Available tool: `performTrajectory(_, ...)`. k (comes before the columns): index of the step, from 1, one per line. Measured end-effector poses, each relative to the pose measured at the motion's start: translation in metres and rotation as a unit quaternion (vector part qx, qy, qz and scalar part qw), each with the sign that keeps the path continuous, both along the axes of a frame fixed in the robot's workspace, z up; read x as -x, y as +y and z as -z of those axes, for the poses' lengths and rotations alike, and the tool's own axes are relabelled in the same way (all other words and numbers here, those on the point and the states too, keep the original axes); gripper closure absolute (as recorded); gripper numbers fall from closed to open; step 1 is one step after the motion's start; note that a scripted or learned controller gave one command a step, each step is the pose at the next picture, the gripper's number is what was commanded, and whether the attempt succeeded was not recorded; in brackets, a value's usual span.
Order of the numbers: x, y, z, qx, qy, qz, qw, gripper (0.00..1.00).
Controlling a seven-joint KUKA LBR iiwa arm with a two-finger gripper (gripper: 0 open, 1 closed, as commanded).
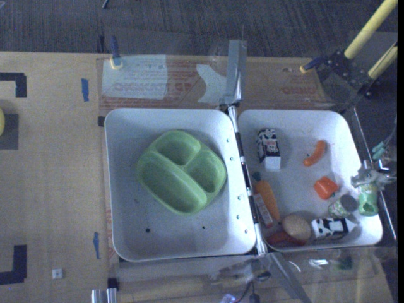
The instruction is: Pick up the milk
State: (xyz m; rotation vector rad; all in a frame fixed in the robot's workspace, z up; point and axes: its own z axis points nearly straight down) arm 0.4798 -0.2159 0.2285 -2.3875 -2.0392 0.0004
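Observation:
A small milk carton (269,148) with black cow patches lies in the right bin (297,120), near its back left, its white top end pointing toward the front. A second black-and-white cow-patterned carton (331,228) lies on its side in the same bin's front right corner. Nothing touches either carton from above.
The right bin also holds a carrot (268,198), an orange sausage-shaped piece (315,153), a small orange item (325,187), a tan potato-like lump (297,226), a grey can (346,204) and a green bottle (368,201). A green divided plate (182,170) lies in the left bin (126,232).

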Motion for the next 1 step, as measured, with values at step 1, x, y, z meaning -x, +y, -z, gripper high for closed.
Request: performTrajectory(1, -0.0004, -0.0010, -0.1112, 0.0014, -0.002, -0.107, 0.9942, 1.00)
